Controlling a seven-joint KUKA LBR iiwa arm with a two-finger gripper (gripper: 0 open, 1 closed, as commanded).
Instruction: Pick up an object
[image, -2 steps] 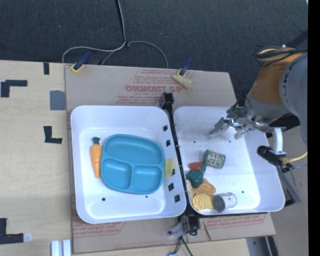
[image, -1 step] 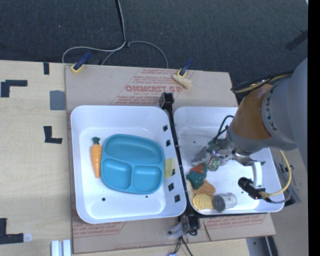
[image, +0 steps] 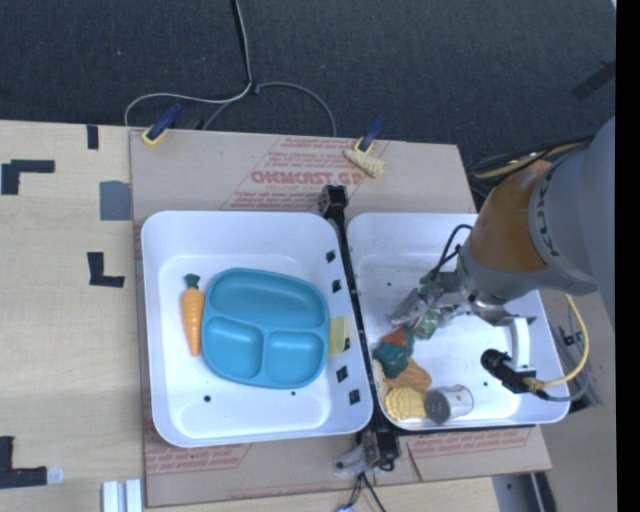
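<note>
My gripper (image: 425, 312) hangs low inside the right shallow white plastic bin (image: 455, 235), reaching in from the right with my grey arm and its orange band (image: 510, 225) above the wrist. Whether anything is caught there I cannot tell; the metal parts blur together against the white floor, so I will not claim a catch.

The nearest candidate is the small teal and orange toy (image: 394, 352), lying just beside and below my tip, apparently apart from it. Below that sit a tan rounded food piece (image: 412, 377), a yellow ribbed corn-like piece (image: 402, 404) and a short silver metal can (image: 447, 402) tipped on its side, all crowded against the bin's near wall, likely where loose things slide and settle.

The left white bin (image: 165, 240) holds a blue three-compartment plastic plate (image: 265, 327), an orange toy carrot (image: 192, 314) just beside its left edge, and a small yellow block (image: 338, 336) wedged between plate and wall.

I judge the pick not yet done: nothing is visibly lifted. The cluster's tightness risks my nudging neighbours instead of closing on one thing
</note>
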